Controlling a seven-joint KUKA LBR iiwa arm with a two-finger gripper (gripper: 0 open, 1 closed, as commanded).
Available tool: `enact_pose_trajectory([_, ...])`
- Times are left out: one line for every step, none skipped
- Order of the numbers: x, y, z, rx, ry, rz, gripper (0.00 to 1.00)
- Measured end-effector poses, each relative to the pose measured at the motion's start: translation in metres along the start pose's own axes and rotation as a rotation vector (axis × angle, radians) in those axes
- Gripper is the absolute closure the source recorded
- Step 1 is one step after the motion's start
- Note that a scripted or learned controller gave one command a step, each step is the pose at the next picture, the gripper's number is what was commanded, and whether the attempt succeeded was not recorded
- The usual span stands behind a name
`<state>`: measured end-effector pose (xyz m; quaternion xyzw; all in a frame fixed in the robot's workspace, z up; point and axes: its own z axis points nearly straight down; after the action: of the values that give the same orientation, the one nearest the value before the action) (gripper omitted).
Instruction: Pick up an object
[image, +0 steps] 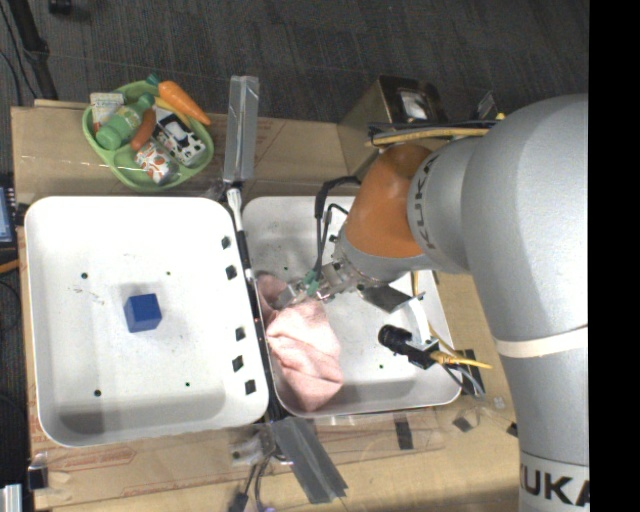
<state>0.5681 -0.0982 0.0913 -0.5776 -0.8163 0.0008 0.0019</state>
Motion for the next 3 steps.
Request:
enact_pose_trajectory([0.0,0.0,-0.01,0.001,0.0,-0.003,1.0])
enact_pose_trajectory([0.0,0.0,-0.01,0.001,0.0,-0.003,0.0])
enact_pose_trajectory([-0.006,0.011,0.0,-0.002,-0.002,-0.016,0.0])
